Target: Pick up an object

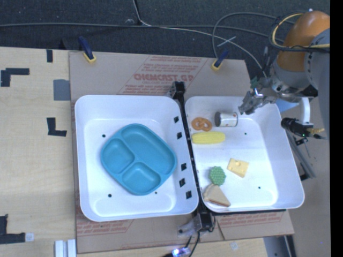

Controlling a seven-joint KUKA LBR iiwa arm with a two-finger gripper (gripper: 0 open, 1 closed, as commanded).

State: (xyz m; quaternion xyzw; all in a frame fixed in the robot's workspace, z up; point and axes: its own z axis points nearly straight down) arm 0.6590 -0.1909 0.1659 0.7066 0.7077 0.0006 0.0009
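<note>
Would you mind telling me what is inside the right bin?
The right bin holds a pretzel, a can, a corn cob, cheese, broccoli and a sandwich. The gripper covers its far corner.

The right bin (278, 159) holds a pretzel (201, 124), a small can (227, 119) on its side, a yellow corn cob (208, 138), cheese wedge (238, 167), green broccoli (217, 175) and a sandwich slice (216, 196) near its front-left corner.

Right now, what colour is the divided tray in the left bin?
Light blue; the divided tray shows plainly in the camera view.
</note>
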